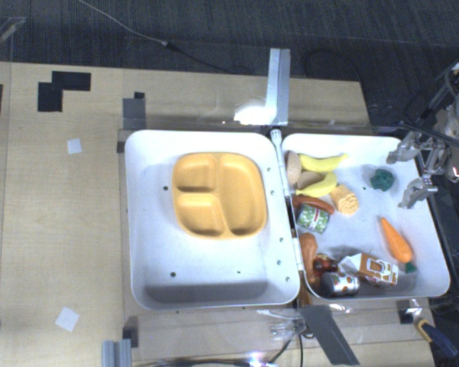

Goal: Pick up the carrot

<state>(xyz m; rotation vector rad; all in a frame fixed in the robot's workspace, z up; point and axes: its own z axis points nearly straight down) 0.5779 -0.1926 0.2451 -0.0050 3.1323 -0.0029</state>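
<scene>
Over the right-hand shallow white bin, near its upper right corner, hangs my two-finger metal gripper, both prongs visible, spread apart with nothing between them. So: open, empty.

Target is the orange tapered carrot with a dark green stub, lying flat on the bin floor in the lower right part, pointed end toward upper left, green end toward lower right. It sits below me in the view, apart from my fingertips, no contact. Nothing is stacked on it. A small printed carton lies just beside its lower end, and a dark can is further left. A dark green round knob-like item sits near my prongs, closer to me than the carrot is.

Other clutter: yellow bananas, a corn cob piece, all along the left side of that bin, well apart from the carrot. Left white bin holds a yellow three-compartment plastic tray.

Progress, my read: early. No grasp, no lift. Left to do: shift over the carrot, line up across its width, descend, close, raise. Risk I'd flag: carton crowding the thick end.
</scene>
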